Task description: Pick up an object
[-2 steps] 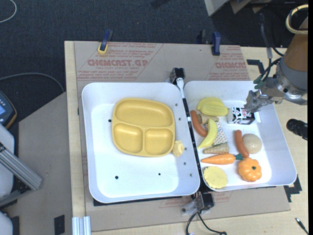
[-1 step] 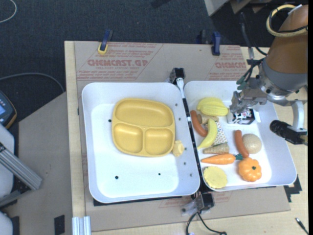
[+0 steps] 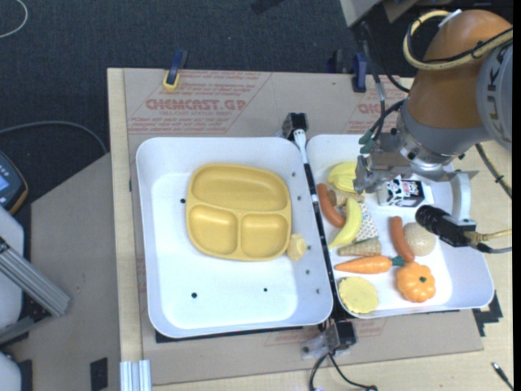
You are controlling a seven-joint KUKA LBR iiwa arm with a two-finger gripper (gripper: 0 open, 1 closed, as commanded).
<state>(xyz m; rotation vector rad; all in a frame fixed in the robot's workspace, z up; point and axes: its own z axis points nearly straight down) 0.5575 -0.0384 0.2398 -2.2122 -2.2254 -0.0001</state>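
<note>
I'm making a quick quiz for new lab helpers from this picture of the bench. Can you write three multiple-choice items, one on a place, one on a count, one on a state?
1. Where does the yellow divided plate lie?
A. In the left bin
B. In the right bin
C. On the floor

2. How many compartments does the plate have?
A. Two
B. Three
C. Five

3. How does the carrot lie?
A. Standing on its tip
B. Flat on the bin floor
C. Propped on the plate

Answers:
1. A, since it sits on the floor of the left bin, apart from the toy food in the right bin.
2. B, with one long section above two smaller ones.
3. B, lying sideways between the banana and the small pumpkin.
</note>
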